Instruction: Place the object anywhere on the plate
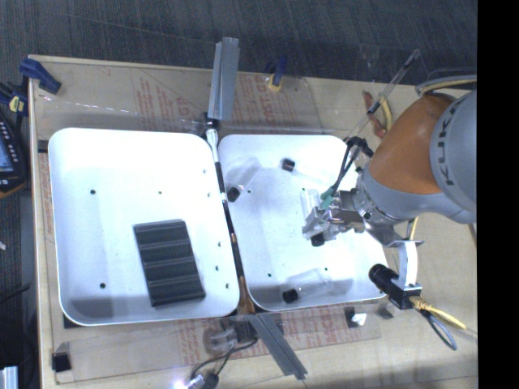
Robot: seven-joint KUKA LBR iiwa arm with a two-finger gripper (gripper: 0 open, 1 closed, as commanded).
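Note:
The plate (169,263) is a dark grey ridged slab lying in the front half of the left bin (97,160). In the right bin (268,254) lie three clear, hard-to-see objects with black ends: one by the divider (236,190), one near the back (288,165), one at the front wall (290,295). My gripper (316,222) hangs low over the middle right of the right bin, far from the plate. A small green spot shows on its body. Whether anything sits in it is hidden by the wrist.
The grey arm with its orange band (413,156) covers the right bin's right side. A metal bar (223,75) stands behind the divider between the bins. Clamps and cables lie on the bench around the bins.

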